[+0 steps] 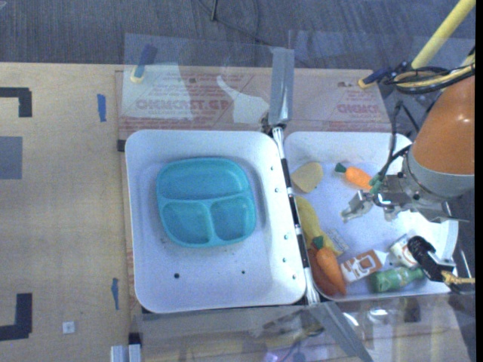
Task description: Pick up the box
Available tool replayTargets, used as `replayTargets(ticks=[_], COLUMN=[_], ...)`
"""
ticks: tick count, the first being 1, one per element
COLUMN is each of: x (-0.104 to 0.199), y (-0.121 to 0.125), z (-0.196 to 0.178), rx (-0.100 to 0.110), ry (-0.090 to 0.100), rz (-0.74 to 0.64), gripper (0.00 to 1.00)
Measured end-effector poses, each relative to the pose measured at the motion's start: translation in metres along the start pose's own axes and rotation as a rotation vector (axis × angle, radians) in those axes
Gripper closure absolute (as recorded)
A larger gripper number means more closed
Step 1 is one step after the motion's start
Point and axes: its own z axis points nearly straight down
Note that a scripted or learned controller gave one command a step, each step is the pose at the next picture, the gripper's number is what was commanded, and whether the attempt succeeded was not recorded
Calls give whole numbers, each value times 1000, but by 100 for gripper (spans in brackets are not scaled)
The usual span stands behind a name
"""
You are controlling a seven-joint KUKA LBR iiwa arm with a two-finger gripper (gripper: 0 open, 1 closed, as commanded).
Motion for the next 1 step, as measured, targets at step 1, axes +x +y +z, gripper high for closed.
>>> replayTargets(ticks=[1], x=[-11], y=[70], z=[103], rx=[-10], ry=[1], rz=[162], gripper=[0])
